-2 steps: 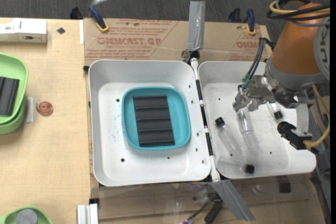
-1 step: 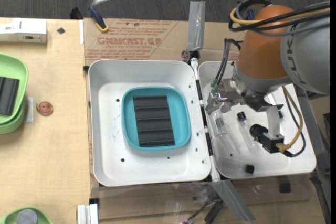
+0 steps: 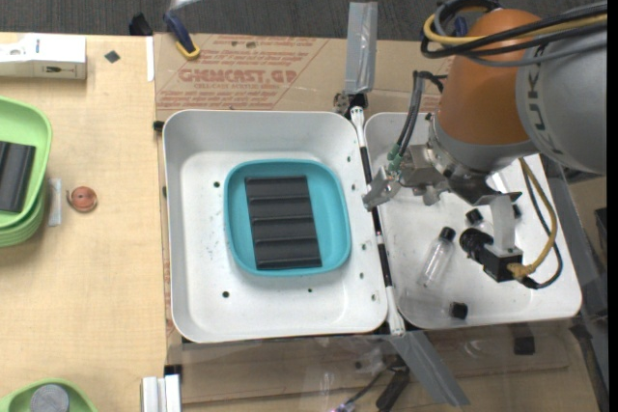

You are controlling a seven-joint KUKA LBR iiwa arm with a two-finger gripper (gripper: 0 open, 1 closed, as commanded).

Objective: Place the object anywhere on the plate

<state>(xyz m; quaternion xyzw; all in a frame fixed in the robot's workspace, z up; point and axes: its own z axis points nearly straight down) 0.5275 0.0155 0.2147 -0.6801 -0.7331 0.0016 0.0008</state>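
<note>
a small black cap (image 3: 458, 310) sits at six o'clock in the right bin (image 3: 541, 304), with a clear vial (image 3: 436, 258) just beyond it, toward the centre. in the left bin (image 3: 193, 285) the black ribbed block (image 3: 282, 222) lies flat in the middle of the teal plate (image 3: 333, 227), so the placing looks done. the gripper (image 3: 379, 191) hangs over the divide between the bins, at three o'clock from the plate; whether it is spread or pressed together cannot be told. printed cardboard (image 3: 241, 72) lies farthest, at twelve o'clock.
</note>
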